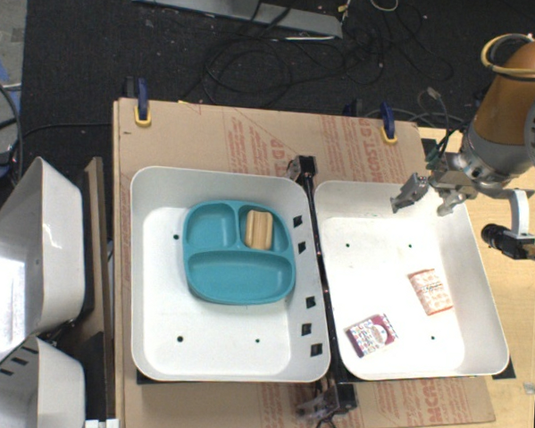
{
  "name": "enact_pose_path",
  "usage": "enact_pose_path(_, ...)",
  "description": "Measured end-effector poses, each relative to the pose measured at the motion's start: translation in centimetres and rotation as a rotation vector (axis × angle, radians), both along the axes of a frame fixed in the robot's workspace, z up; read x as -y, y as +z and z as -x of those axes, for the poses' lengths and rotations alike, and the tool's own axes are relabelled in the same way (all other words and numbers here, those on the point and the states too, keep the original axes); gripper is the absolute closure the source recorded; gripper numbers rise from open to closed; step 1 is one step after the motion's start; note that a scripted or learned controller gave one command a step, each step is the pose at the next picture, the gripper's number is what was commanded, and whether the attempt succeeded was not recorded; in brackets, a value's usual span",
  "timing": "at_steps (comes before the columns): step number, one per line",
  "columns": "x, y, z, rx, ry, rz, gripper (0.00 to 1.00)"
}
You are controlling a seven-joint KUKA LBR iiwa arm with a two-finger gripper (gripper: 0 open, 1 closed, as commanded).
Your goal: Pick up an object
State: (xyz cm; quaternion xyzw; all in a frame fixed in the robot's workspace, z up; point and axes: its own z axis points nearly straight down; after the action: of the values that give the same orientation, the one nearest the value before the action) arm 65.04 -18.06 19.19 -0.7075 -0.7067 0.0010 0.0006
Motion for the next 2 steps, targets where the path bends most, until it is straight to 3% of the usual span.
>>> enact_pose_path(1,-0.2,-4.4,0.4,-0.001,0.001,-0.001,0.00)
enact_pose_path(2,-0.2,-3.0,0.3,0.004,0.002,0.000,1.00)
